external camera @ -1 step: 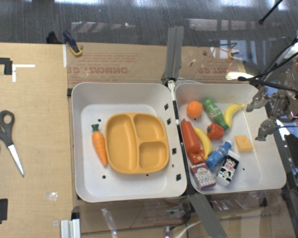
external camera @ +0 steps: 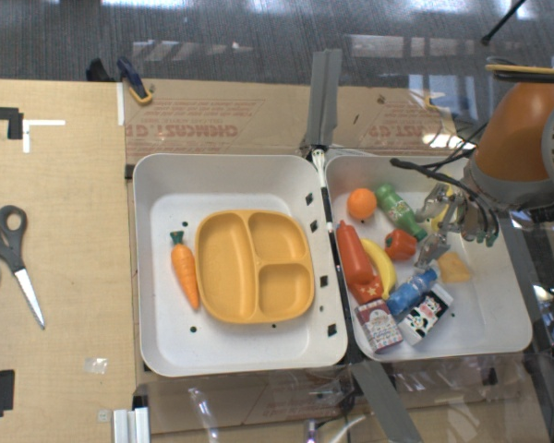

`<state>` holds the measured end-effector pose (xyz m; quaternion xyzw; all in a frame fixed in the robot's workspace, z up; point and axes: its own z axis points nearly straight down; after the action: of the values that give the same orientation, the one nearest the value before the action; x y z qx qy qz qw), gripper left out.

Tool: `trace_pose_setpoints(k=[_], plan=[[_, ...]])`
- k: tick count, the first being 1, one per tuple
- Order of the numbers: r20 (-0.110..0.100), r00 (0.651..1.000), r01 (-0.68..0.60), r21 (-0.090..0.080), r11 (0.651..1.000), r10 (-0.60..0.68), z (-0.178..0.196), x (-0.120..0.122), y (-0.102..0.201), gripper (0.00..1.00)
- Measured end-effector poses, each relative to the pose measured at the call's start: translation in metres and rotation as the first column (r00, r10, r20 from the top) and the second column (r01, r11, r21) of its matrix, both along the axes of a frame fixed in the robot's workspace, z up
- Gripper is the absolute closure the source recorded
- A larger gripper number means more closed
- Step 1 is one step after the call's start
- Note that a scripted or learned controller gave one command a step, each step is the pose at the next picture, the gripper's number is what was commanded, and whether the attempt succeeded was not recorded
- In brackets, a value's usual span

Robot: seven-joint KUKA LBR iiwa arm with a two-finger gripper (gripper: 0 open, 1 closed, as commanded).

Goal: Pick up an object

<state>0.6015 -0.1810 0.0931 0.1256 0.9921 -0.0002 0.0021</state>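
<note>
Right white bin [external camera: 499,326] — pincer [external camera: 436,233] hangs over toy food, clasping nothing visible.

Bright, even light falls from overhead, and the white bins [external camera: 148,275] glare a little. Shadows stay soft and short. Pale streaks shine on the floor [external camera: 258,7] up top. Focus is sharp, with slight softness toward the edges.

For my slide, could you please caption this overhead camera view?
KUKA gripper poised over right bin of toy food; yellow divided plate and carrot in left bin.
</note>
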Motion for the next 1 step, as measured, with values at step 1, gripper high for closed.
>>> trace_pose_setpoints(k=[1], plan=[[0.006, 1.0, -0.004, -0.003, 1.0, 0.004, 0.0112, 0.0021, 0.0005, 1.0]])
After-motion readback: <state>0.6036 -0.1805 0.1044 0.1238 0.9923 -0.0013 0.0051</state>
